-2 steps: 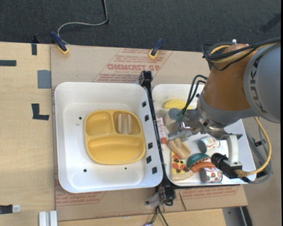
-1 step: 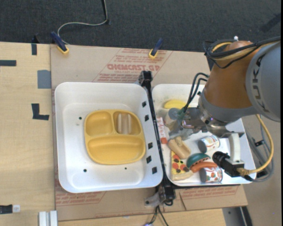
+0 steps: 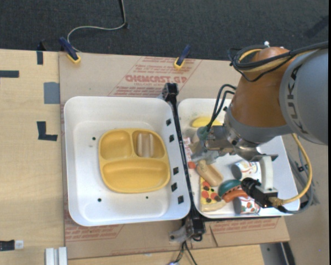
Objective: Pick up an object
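The bench [image 3: 22,164] carries a cardboard sheet with two white bins on it. The arm [image 3: 276,93], grey with an orange band, comes in from the right and hangs over the right bin [image 3: 289,164], hiding much of it. The left bin [image 3: 77,159] sits just beside the right bin, across a black divider, and holds a yellow tray [image 3: 133,167] with three compartments; in the upper right one lies a small tan piece [image 3: 145,143]. The end effector [image 3: 209,148] is low at the right bin's left side, above a jumble of toy foods: a bread roll [image 3: 211,174] touching a pizza slice [image 3: 208,199], a teal piece [image 3: 230,186] just right of them, and a yellow piece [image 3: 201,121] near the bin's far wall. Whether its grip is wide or narrow I cannot tell.
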You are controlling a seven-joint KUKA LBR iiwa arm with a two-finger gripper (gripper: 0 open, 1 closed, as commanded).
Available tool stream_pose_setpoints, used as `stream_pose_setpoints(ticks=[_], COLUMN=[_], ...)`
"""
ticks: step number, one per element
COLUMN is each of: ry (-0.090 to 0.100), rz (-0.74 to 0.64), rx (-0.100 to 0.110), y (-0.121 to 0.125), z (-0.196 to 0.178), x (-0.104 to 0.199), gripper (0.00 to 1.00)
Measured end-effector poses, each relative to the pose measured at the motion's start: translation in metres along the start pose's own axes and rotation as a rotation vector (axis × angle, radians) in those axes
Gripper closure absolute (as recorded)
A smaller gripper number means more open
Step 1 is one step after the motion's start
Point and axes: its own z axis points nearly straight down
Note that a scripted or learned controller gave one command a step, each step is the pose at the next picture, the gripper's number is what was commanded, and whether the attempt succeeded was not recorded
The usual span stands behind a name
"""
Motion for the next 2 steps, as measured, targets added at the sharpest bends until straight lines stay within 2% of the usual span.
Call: stream_pose_setpoints(ticks=[1, 2], ry=[-0.001, 0.000], rz=[0.001, 0.000], rx=[0.001, 0.001], y=[0.000, 0.000], z=[0.003, 0.001], x=[-0.001, 0.014], gripper=[1.00, 1.00])
